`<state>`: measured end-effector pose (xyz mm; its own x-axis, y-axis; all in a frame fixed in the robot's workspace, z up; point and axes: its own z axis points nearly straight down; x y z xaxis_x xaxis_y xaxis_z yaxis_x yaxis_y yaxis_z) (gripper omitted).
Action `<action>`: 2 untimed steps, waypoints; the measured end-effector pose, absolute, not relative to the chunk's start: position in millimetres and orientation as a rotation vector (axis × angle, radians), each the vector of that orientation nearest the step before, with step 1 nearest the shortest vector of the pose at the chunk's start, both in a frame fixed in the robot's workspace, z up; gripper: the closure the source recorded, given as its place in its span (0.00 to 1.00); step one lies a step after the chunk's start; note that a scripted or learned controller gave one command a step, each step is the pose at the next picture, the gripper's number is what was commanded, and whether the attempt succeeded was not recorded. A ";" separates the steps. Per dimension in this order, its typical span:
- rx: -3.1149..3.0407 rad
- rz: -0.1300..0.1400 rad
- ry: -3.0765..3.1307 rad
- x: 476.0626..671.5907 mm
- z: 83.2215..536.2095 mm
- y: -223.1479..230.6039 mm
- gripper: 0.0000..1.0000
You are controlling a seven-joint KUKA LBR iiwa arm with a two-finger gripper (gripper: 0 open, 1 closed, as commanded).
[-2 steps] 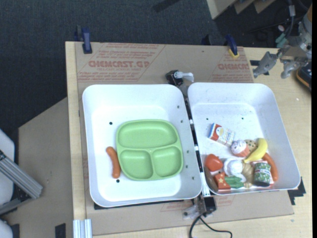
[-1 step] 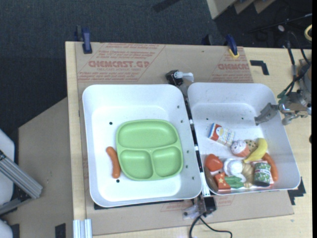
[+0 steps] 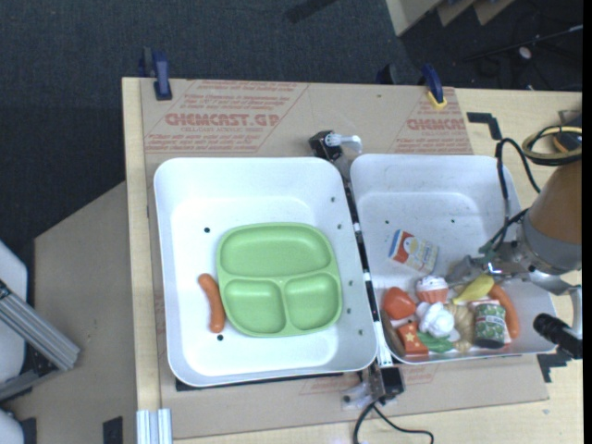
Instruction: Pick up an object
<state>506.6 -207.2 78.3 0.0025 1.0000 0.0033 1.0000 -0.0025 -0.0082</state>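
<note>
gripper (image 3: 483, 268): hung over right white bin (image 3: 435, 185); grip state couldn't be told
pile: mixed plastic toy food (image 3: 450, 320) crowded the near end, under the gripper

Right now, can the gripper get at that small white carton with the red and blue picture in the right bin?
Probably yes. The carton lies by itself on the bare floor of the right bin, apart from the toy pile, with nothing on top of it. The gripper is just to its right in the same bin.
</note>
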 end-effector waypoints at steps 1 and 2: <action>-2.228 -0.006 -2.225 512.0 96.7 -207.9 1.00; -2.219 -0.013 -2.237 531.9 203.4 -146.4 1.00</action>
